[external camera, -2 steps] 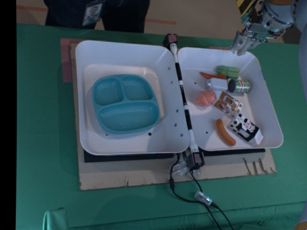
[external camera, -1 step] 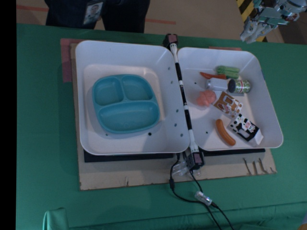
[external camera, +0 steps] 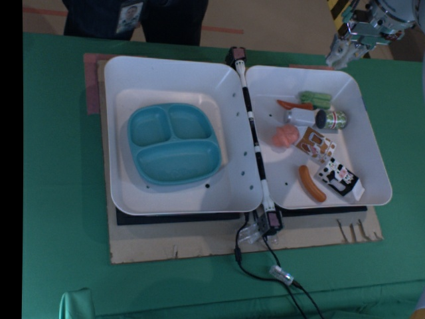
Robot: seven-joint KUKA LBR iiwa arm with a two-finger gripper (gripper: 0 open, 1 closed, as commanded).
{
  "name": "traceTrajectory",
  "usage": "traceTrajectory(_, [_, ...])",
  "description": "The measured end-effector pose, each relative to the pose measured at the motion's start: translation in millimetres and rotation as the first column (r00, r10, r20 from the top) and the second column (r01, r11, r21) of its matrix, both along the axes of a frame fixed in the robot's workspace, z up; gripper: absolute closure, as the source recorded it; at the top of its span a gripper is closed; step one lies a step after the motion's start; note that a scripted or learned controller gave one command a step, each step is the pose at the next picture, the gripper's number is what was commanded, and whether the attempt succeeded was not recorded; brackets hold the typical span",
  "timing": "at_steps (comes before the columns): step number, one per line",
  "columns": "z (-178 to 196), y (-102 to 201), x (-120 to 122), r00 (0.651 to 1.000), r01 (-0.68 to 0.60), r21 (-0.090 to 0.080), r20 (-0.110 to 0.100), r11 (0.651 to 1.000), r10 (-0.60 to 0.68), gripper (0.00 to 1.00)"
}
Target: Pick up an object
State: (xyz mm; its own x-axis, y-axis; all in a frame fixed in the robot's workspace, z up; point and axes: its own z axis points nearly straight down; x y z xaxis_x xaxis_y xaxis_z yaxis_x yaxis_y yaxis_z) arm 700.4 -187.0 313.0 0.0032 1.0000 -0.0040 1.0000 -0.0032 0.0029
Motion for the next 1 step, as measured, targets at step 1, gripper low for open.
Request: traceTrajectory(1, [26.6, 0.2, 0.1, 1.0, 0.0, 0.0, 0.004, 1.0, 0.0, 1.0])
